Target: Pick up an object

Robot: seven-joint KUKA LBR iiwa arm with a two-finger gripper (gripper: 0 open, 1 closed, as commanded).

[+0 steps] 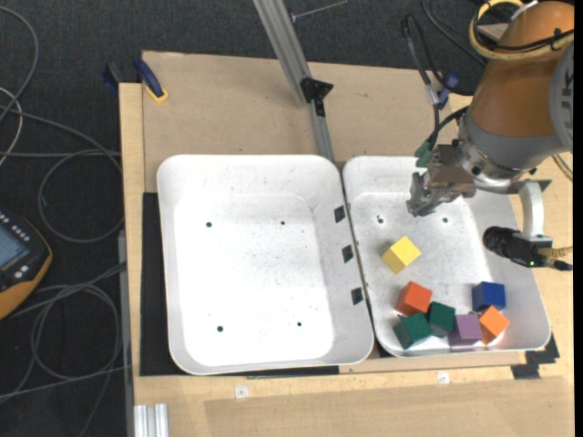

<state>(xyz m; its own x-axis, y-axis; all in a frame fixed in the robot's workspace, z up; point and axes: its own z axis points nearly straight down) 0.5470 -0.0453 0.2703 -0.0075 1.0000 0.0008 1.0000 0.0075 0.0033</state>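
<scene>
My gripper hangs over the far part of the right bin, with nothing seen between its fingers. A yellow block lies in the bin's middle, a short way nearer the front than the gripper. Along the front edge sits a cluster: a red-orange block, two green blocks, a purple block, an orange block and a blue block.
The left bin sits beside the right one, with a row of black clips between them. A grey metal pole slants up behind the bins. Cables lie on the dark floor at the left.
</scene>
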